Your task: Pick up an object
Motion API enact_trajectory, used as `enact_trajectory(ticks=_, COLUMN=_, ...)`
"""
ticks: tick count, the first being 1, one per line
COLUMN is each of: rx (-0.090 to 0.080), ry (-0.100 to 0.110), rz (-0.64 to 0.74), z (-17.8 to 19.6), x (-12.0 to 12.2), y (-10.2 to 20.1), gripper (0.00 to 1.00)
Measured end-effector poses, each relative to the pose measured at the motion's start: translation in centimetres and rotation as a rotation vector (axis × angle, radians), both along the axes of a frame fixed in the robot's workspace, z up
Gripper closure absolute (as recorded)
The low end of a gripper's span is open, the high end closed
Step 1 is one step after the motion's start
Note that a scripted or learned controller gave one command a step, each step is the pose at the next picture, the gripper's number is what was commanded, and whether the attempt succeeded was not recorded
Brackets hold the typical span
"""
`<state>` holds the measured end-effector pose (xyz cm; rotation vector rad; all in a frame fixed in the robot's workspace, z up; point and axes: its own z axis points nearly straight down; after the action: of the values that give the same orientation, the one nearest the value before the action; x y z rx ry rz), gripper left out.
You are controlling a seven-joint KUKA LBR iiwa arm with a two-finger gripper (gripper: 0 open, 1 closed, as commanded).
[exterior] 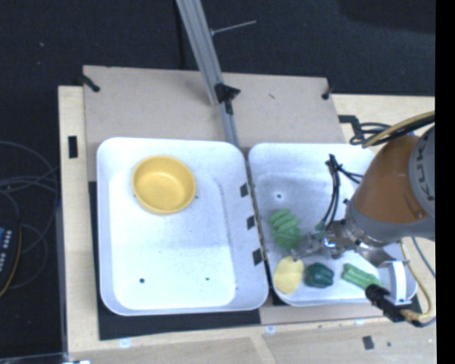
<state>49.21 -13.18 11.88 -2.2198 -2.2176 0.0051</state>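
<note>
While hovering low over the right-hand shallow white bin (303, 161), grey arm with orange band (387, 192) reaching in from the right, gripper (324, 243) down among the clustered items near the front edge. Cannot tell from this slanted view whether anything is caught there. Just left of the gripper, ribbed green plastic piece (284, 226); below it, pale yellow rounded object (288, 275) touching the bin's front-left corner; beside that, dark green squat object (318, 274); further right, light green elongated piece (360, 276). Well apart, in the left-hand white bin (121, 279), a yellow round bowl (164, 183) sitting alone near the back. Likely trouble from here: crowded targets, so a closing grip might nudge a neighbour rather than seize one piece; rounded shapes apt to squirt out sideways; closeness to the bin wall apt to block one side of the grip. Black cables (335, 192) dangling near the wrist could also snag.
</note>
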Motion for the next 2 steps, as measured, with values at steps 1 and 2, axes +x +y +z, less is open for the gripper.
enact_trajectory(ticks=1, rx=-0.002, ry=-0.007, rz=0.0, z=-1.8, x=0.1, y=-0.1, gripper=0.0)
enact_trajectory(ticks=2, rx=0.0, ry=-0.01, rz=-0.001, z=-0.7, x=0.1, y=-0.1, gripper=1.0)
